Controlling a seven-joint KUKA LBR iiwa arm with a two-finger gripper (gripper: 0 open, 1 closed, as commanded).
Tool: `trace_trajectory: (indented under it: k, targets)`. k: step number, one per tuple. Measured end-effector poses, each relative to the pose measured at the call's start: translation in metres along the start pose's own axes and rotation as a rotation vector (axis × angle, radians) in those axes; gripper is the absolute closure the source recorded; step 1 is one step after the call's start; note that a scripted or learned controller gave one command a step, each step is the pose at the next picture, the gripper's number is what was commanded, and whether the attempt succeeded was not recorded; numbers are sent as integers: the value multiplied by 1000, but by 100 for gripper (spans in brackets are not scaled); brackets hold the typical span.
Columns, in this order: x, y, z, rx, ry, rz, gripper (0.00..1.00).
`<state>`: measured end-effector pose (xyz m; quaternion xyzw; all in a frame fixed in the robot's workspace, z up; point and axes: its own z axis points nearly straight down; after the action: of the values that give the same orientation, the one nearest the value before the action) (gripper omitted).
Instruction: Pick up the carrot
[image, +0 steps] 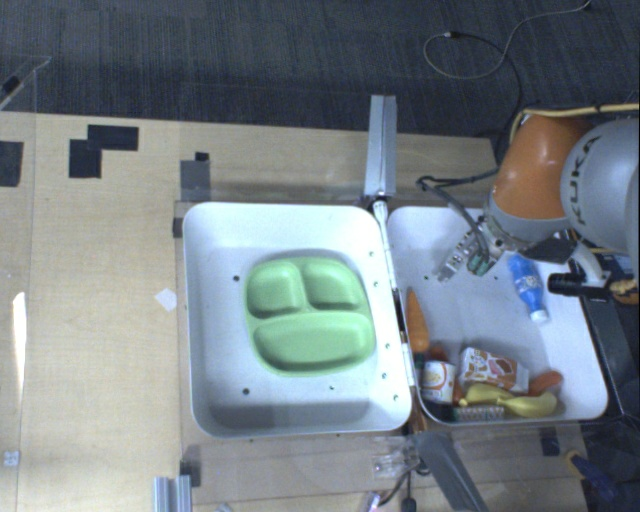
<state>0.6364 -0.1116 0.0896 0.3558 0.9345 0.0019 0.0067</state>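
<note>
**Arm over the right bin, carrot against its left wall**

Camera view: the arm reaches in from 3 o'clock, its orange band above the wrist, and the tool hangs over the upper part of the right bin; whether it is clenched or released I cannot tell. The carrot lies along that bin's left wall, at 7 o'clock from the tool and apart from it. A blue bottle lies at 3 o'clock of the bin. A small can, a snack packet and a banana crowd its 6 o'clock edge. The left bin holds a green divided plate.
</note>
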Motion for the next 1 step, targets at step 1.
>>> trace_trajectory:
  k: [1]
  targets:
    - [-25, 1, -2, 1, 2, 41, 100]
